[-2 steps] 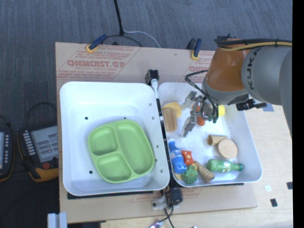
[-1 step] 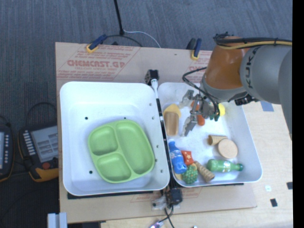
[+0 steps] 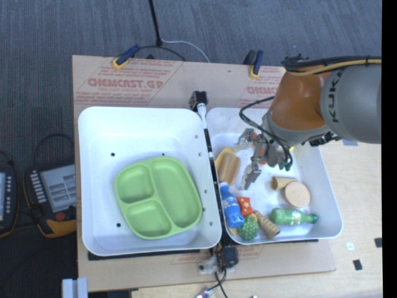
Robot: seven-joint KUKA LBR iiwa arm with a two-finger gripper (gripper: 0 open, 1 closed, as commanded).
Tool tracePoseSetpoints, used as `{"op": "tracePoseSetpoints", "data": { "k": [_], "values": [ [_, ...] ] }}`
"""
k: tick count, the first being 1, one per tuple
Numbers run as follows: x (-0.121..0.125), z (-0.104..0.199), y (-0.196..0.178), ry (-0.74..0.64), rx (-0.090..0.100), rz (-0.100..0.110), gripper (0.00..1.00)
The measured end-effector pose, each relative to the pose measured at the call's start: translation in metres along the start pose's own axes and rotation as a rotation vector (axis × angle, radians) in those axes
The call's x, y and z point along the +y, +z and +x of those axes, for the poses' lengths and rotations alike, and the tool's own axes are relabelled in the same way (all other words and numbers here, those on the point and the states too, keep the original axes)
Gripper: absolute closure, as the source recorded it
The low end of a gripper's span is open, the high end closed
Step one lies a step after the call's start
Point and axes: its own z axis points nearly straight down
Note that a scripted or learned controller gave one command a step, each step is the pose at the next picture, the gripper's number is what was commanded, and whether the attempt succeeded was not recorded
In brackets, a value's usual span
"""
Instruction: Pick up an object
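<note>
Over the right bin [image 3: 329, 194], the gripper [image 3: 252, 177] hangs with fingers parted, holding nothing.

The floor [image 3: 74, 17] is dark grey carpet with thin stripes. On it stands the counter [image 3: 99, 85], a flat brown board with red letters printed near its far edge. Two clamps, a yellow and blue one [image 3: 126, 56] and a yellow and black one [image 3: 253, 63], grip that far edge. A thin black pole [image 3: 152, 14] leans up from behind the board. On the floor to the left lies a grey box with buttons [image 3: 53, 188] beside black cables [image 3: 43, 151].
</note>
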Motion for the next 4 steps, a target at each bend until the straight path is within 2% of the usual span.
{"op": "tracePoseSetpoints", "data": {
  "k": [1, 2, 3, 4],
  "values": [
    [0.000, 0.000, 0.000, 0.000, 0.000, 0.000, 0.00],
    [0.000, -0.002, -0.012, 0.002, -0.006, -0.001, 1.00],
    [0.045, 0.033, -0.136, -0.034, 0.017, -0.002, 1.00],
    [0.048, 0.003, -0.159, -0.478, 0.017, -0.007, 1.00]
  ]
}}
